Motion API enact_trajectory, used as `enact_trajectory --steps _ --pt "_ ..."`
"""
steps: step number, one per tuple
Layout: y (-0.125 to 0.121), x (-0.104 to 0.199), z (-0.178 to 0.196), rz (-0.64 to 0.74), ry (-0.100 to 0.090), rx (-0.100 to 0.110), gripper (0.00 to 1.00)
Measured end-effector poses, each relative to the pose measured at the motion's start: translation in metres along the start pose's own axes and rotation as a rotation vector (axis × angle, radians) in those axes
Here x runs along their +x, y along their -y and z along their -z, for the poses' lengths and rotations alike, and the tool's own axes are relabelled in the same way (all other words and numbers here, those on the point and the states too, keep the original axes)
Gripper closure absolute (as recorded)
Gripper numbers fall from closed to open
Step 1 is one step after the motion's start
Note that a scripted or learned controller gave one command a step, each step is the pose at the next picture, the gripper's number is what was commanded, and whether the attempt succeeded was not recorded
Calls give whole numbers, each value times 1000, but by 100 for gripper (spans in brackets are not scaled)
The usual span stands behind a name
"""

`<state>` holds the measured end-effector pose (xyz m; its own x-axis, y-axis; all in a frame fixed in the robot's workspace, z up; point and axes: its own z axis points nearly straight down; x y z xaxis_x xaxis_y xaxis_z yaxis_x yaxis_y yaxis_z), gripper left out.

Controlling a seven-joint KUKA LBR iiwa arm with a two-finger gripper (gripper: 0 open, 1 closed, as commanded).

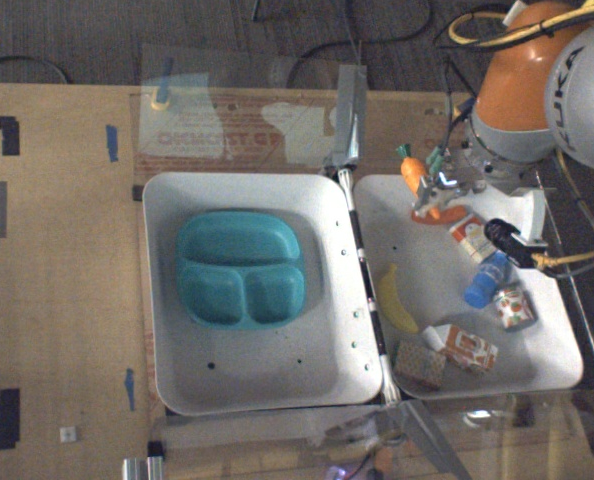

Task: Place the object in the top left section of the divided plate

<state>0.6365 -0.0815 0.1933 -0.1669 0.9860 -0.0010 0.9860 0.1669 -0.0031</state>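
Observation:
A teal divided plate (240, 268) lies in the left bin (177, 368), with one long section at its top and two smaller sections below. My gripper (438, 182) hangs over the upper left part of the right bin (557, 368). Right beside it on the left is an orange toy carrot (413, 173) with a green top. The carrot's lower end runs under the gripper toward a red-orange patch (440, 214). Whether the carrot is gripped or only touched cannot be made out.
The right bin also holds a small carton (470, 236), a blue bottle (487, 280), a strawberry-printed pack (514, 308), a yellow banana (397, 300), an orange box (471, 347) and a brown item (420, 364). A metal divider (362, 268) separates the bins.

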Motion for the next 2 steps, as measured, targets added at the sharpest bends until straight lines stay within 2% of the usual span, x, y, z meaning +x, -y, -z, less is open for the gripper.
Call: enact_trajectory --steps 1,2 --pt "-14 48 3 -17 -1 -3 100" --pt "20 105 10 46 -2 3 100"
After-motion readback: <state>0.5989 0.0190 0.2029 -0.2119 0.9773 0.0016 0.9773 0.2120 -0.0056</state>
